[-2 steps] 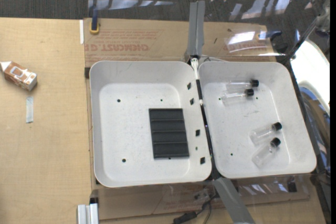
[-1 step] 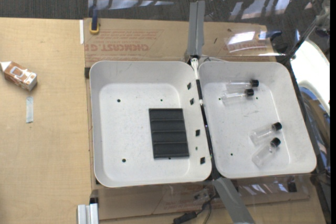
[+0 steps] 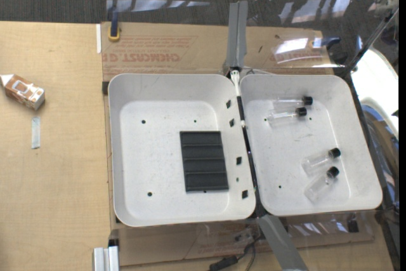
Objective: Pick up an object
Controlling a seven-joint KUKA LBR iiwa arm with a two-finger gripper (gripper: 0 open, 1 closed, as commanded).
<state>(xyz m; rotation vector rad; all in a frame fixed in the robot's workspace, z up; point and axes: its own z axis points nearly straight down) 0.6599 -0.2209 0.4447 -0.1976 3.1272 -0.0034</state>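
On your far left, a small orange-and-white box [image 3: 24, 92] lies on the table [image 3: 57, 200], with a pale strip [image 3: 35, 134] just nearer to you. Moving right, you find the left bin [image 3: 127, 200], where a black ribbed block [image 3: 204, 160] lies flat, right of the bin's middle. Past the centre divider, the right bin [image 3: 355, 105] holds four clear vials with black caps: one pair [image 3: 288, 108] lies side by side at the far end, caps pointing right, and a second pair [image 3: 320, 171] lies toward the near right corner, tilted. Each pair's vials lie close together, and the two pairs are well apart. You cannot tell the end effector's state from this view
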